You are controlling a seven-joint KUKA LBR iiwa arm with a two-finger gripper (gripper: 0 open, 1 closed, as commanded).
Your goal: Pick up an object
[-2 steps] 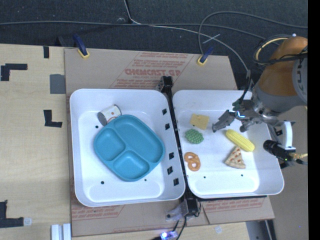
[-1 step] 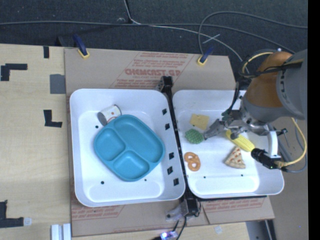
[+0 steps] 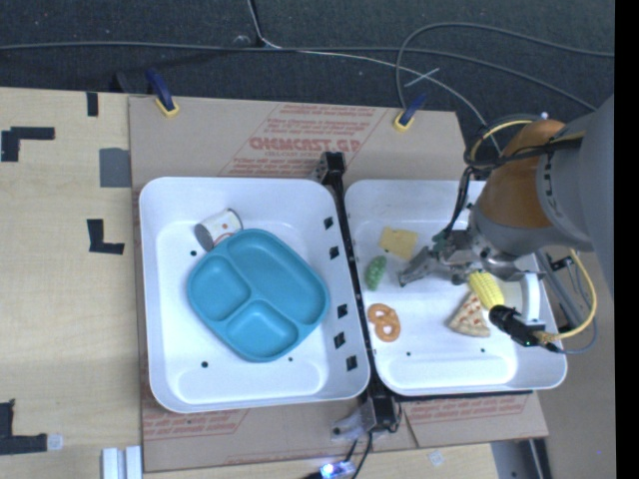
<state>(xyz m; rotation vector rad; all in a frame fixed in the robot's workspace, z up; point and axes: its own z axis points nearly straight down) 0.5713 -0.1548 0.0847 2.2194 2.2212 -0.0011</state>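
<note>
The grey arm [image 3: 559, 193] with its orange band [image 3: 509, 183] is being held over the right-middle of the frame, entering from the right edge, with the wrist angled down and leftward and the gripper [image 3: 411, 272] being presented with its dark fingers parted and pointing left.

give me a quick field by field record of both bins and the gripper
left bin: blue divided plate; small cup on its side at the plate's upper left
right bin: yellow cheese block, green piece, pretzel, pizza slice, corn cob
gripper: low in the right bin, between cheese block and green piece
held: nothing seen between the fingers
</note>
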